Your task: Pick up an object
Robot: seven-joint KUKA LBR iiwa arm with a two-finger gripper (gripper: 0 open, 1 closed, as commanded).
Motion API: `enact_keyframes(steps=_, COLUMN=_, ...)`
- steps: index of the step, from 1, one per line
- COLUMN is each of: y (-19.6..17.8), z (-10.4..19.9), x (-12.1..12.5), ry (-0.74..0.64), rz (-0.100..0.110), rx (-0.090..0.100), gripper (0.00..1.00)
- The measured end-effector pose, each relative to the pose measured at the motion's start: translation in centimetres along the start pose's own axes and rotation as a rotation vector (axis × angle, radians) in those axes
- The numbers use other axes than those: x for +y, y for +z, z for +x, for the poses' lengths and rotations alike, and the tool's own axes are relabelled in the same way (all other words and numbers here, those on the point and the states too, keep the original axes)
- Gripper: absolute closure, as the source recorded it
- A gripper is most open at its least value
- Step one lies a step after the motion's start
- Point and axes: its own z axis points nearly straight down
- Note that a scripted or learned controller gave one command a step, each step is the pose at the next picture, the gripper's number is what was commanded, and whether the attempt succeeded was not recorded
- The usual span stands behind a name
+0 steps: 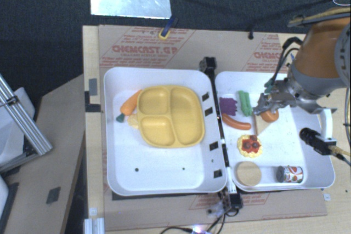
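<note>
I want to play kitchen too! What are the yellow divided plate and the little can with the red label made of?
The yellow three-compartment plate in the left white bin looks like moulded plastic: even colour, soft sheen, rounded edges. The small can with the red label in the right white bin has a silvery end, so perhaps metal, though it could be a plastic toy.

fixed overhead camera, slanted down, both bins
</note>
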Motion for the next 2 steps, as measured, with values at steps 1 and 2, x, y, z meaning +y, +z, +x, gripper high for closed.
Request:
enact_keyframes(steps=1, y=-1.4, z=3.6, x=4.3, ry=-0.001, rz=-0.003, rx=0.000, gripper=1.00)
enact_keyframes(steps=2, y=-0.1, z=6.2, x=8.5, ry=0.001, rz=-0.001, rx=-0.001, gripper=1.00)
